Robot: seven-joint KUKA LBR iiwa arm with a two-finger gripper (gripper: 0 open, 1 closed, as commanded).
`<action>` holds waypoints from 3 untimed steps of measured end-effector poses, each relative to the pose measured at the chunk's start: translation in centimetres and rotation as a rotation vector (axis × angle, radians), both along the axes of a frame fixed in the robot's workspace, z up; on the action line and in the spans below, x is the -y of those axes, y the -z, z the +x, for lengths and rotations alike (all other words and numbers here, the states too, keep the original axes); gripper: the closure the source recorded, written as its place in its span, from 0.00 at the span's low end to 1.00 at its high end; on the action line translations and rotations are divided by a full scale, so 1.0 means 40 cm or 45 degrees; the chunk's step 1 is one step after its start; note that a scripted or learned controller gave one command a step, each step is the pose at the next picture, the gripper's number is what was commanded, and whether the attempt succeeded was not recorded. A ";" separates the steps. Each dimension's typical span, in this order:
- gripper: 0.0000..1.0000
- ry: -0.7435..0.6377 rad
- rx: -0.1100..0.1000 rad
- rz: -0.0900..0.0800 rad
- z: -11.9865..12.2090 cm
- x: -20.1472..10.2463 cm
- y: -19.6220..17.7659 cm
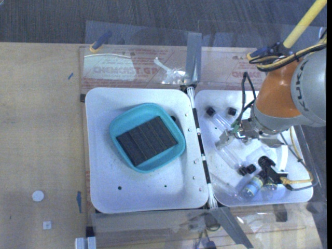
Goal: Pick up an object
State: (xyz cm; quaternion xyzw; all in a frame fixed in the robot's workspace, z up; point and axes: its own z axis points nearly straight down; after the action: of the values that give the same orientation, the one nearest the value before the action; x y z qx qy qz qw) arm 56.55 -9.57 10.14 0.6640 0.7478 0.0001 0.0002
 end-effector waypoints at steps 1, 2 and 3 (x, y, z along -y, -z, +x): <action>0.00 -0.063 -0.037 0.009 0.216 0.076 0.041; 0.00 -0.084 -0.047 0.003 0.230 0.064 -0.007; 0.00 -0.099 -0.053 -0.001 0.229 0.060 0.043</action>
State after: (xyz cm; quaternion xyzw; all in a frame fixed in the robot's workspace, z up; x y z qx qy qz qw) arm 65.71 -11.96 8.40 0.6344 0.7727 -0.0141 -0.0151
